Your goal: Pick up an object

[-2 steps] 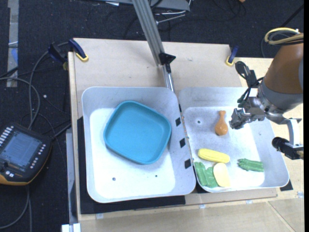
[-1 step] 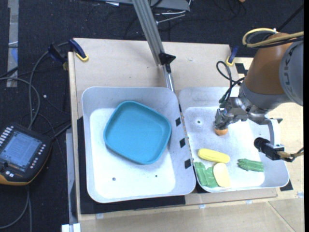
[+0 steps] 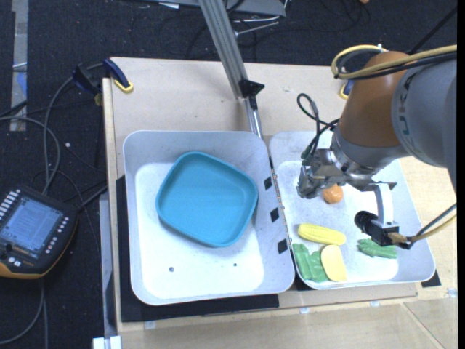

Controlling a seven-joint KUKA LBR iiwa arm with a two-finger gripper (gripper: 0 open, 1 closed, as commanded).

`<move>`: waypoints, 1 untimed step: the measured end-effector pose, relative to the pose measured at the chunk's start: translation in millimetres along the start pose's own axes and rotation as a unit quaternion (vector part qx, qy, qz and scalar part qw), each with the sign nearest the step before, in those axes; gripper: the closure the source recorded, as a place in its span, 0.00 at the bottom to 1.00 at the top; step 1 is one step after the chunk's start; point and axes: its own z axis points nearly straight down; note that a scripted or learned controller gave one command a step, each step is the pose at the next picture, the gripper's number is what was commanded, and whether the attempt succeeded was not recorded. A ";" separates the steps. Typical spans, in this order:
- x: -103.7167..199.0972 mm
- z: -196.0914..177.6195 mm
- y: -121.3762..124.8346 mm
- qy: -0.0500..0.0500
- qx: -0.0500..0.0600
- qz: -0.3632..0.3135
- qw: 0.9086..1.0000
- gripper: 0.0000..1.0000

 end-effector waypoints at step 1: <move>57.5 -14.9 -0.9 0.000 -0.001 0.000 1.000 1.00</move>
